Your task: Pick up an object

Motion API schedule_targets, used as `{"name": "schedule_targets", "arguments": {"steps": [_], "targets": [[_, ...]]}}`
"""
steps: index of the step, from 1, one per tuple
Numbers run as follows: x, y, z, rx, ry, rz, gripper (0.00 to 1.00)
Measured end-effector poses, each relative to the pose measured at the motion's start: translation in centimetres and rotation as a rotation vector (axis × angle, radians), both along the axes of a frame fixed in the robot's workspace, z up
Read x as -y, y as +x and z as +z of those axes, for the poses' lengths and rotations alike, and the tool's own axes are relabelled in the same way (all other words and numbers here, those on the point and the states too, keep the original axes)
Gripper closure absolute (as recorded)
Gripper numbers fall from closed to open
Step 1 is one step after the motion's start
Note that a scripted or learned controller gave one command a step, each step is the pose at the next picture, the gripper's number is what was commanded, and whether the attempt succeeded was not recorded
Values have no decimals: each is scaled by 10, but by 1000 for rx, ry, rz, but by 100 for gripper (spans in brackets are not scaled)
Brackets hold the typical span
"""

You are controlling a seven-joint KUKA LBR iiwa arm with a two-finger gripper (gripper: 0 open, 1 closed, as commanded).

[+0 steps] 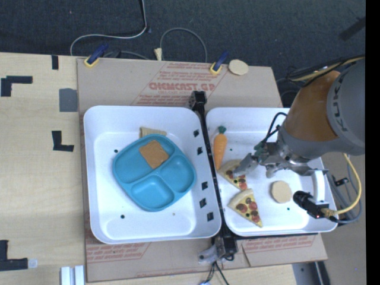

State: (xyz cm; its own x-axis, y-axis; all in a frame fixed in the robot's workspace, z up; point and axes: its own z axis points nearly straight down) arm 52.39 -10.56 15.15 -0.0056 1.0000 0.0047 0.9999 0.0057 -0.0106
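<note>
Gripper sits low in the right bin, right on a pizza slice beside the carrot; I cannot tell its state.

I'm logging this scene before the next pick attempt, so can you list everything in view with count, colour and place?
shallow white plastic bins: 2, white, side by side on the bench.
blue sectioned plastic plate: 1, blue, in the left bin.
tan square toast-like piece: 1, brown, on the plate's upper section.
pale flat piece: 1, tan, tucked behind the plate's top edge.
orange toy carrot: 1, orange with green top, at the right bin's left wall.
toy pizza slices: 2, yellow with red spots, one under the gripper, one lower in the right bin.
round beige disc: 1, in the right bin.
round tan disc: 1, on the cardboard above the bins.
gripper: 1, grey, low over the upper pizza slice.
</note>
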Motion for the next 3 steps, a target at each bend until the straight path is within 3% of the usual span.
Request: {"name": "schedule_targets", "arguments": {"steps": [1,2,3], "targets": [[-9,11,-65,8,-5,-4,0],[-8,12,-50,13,-5,-5,100],[-8,11,-52,8,-5,-5,0]]}}
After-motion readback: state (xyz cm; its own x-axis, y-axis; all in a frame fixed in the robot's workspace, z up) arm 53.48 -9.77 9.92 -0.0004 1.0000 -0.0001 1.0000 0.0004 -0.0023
